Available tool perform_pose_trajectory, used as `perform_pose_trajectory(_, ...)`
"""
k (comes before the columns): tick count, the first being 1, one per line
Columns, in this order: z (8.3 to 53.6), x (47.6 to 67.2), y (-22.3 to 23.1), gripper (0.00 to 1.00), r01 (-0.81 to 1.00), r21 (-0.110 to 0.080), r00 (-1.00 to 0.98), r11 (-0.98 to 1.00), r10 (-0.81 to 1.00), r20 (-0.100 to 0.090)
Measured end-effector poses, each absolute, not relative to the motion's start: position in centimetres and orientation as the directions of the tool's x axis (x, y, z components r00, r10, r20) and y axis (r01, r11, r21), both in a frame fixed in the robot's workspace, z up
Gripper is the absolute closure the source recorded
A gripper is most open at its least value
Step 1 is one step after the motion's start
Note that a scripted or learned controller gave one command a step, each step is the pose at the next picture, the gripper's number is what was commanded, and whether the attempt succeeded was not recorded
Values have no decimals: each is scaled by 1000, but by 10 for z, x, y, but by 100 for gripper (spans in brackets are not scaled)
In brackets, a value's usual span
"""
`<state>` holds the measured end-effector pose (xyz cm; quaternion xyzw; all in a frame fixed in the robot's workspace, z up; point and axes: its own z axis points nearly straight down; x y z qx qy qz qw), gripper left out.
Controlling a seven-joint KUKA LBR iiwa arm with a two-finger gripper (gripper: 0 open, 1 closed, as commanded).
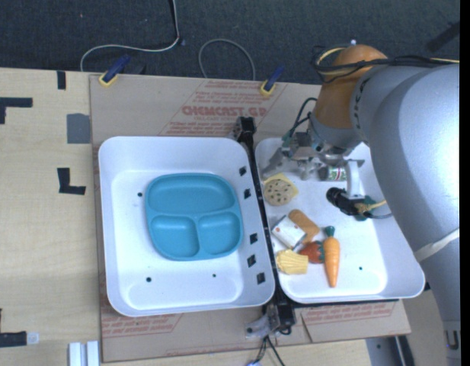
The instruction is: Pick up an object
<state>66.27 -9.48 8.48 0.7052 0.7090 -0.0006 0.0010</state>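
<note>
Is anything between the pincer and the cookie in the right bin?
Nothing visible. The pincer hangs at the bin's far end, with bare white floor between it and the cookie just below.

Materials and surface finishes at the bench, located relative to the gripper point(295, 155).

Both bins, one under the gripper point(387, 269) and one beside it point(120, 227), appear as smooth white plastic with a soft sheen. The divided tray point(193, 213) in the farther bin is matt blue plastic. Just below the gripper lie a rough-looking speckled cookie point(279, 191) and, further on, a glossy orange plastic carrot point(331, 259) and ridged yellow corn point(292, 262). The arm point(417, 128) behind the gripper has a smooth grey satin shell and a glossy orange band point(337, 90). The board point(212, 109) beneath looks like matt brown cardboard on pale wood-look bench point(36, 250).
</note>
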Motion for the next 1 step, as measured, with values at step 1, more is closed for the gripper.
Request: perform_pose_trajectory(1, 86, 655, -96, 0, 1000, 3, -1, 1, 1000, -2)
